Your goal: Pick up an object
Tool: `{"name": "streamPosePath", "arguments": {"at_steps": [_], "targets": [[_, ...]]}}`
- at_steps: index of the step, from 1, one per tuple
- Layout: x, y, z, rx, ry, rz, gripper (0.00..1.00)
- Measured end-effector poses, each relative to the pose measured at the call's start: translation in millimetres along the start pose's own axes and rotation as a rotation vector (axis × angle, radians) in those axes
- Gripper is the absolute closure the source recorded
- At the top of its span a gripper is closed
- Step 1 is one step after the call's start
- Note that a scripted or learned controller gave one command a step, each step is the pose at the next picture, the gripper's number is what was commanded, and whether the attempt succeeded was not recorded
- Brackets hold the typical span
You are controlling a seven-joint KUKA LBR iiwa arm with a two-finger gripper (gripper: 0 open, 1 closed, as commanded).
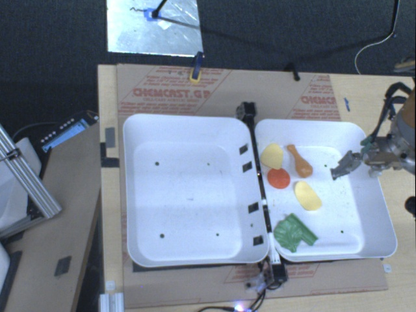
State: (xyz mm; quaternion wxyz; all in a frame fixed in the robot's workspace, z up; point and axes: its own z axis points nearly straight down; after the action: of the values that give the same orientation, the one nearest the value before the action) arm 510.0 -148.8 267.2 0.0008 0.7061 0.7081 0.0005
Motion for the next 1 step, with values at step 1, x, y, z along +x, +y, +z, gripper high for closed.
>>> {"name": "streamPosePath", "arguments": {"at_steps": [1], "targets": [[18.0,26.5,137.4,0.011,0.004,-0.004,0.0]]}}
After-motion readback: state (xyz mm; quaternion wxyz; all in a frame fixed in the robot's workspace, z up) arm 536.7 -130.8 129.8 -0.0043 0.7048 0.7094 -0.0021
